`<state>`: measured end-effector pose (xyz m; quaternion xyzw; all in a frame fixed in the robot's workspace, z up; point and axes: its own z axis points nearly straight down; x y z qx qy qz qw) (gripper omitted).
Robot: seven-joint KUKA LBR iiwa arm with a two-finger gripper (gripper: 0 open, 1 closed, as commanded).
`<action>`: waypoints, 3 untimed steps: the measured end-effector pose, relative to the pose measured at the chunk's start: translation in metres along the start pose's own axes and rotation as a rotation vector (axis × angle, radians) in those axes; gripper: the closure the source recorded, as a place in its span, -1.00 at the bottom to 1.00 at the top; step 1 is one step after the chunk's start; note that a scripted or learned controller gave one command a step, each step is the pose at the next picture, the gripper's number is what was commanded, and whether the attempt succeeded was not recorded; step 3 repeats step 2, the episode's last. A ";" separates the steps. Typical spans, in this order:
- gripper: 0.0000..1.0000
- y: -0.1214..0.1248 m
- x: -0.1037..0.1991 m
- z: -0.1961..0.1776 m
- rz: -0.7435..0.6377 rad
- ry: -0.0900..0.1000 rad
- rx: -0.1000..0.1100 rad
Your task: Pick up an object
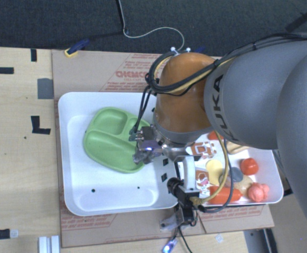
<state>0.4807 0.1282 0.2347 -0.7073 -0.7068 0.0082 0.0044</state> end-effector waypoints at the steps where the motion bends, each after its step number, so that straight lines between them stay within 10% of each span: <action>1: 1.00 0.001 0.002 -0.018 -0.003 0.005 -0.012; 2: 1.00 0.015 -0.099 -0.139 0.008 0.004 -0.031; 3: 1.00 0.015 -0.099 -0.139 0.008 0.004 -0.031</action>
